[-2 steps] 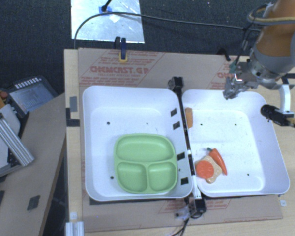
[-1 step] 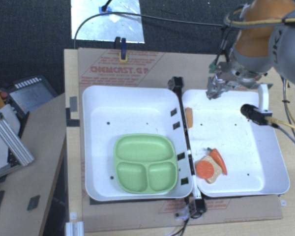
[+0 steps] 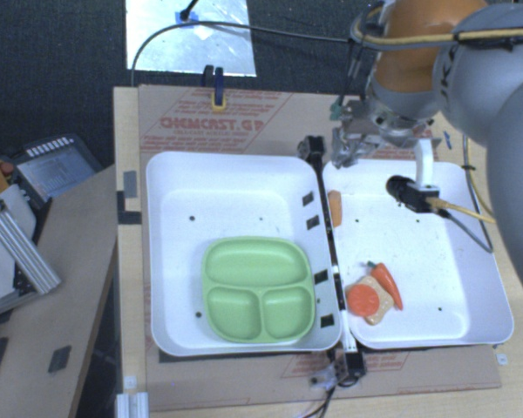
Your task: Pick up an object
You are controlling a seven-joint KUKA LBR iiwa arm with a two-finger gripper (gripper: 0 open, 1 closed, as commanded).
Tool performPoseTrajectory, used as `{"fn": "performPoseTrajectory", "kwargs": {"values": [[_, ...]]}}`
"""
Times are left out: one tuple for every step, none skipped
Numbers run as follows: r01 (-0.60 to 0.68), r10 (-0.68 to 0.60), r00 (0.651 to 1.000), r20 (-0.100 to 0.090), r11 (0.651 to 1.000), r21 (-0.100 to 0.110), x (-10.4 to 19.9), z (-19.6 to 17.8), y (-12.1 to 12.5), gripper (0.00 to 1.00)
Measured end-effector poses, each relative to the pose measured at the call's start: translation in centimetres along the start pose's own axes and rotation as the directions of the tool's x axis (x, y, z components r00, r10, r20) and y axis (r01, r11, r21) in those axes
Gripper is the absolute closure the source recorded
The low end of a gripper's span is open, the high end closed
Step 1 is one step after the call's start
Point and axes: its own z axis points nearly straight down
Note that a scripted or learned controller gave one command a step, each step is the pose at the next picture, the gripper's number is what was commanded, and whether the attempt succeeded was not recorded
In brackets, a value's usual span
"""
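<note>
The grey arm [image 3: 497,85] (orange-banded) reaches from the right, tool [image 3: 349,151] pointing down.

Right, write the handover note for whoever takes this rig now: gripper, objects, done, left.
Gripper: up at the far edge of the right white bin, near the divider; nothing visibly between its fingers.
Objects: small orange cylinder-like piece lies by the divider, just below the gripper. Toy carrot, flat red-orange disc and a tan piece are clustered at the near left of the same bin. Green three-compartment plastic tray sits in the left white bin.
Done: nothing lifted.
Left: grasp and lift one object; the orange piece is closest.
</note>
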Motion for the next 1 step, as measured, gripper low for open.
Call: {"fn": "performPoseTrajectory", "kwargs": {"values": [[-0.001, 0.001, 1.000, 0.000, 1.000, 0.003, 5.11, 1.95, 0.35, 1.00]]}}
